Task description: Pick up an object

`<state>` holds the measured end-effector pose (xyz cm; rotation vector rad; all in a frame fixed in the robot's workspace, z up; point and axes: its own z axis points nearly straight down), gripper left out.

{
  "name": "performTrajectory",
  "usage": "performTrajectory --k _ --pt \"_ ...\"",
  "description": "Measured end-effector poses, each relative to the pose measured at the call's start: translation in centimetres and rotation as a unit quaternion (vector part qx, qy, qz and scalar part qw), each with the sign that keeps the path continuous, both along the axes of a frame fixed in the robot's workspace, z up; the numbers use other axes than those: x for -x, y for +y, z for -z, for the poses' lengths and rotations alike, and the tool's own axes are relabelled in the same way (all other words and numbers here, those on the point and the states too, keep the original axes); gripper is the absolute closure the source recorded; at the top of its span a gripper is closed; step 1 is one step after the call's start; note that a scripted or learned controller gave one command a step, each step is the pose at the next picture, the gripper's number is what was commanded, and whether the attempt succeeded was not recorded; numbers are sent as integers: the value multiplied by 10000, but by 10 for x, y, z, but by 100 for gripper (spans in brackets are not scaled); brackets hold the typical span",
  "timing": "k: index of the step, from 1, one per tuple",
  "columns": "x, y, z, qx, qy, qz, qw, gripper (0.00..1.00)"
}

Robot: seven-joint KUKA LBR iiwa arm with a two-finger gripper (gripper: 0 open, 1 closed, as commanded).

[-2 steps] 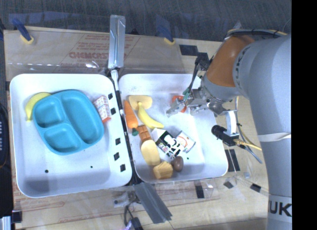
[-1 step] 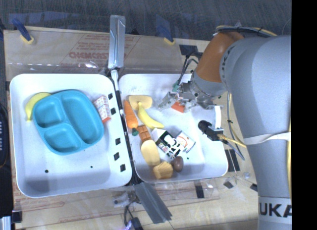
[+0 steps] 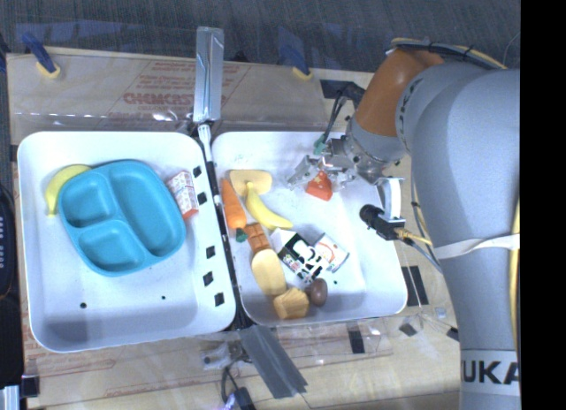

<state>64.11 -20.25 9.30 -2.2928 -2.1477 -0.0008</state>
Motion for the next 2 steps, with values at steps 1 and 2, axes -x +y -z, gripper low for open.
performTrajectory --k 1,2 --pt "-1 2 -11 1 1 -37 10000 100" --pt "25 107 -139 -7 -47 404 9992 100"
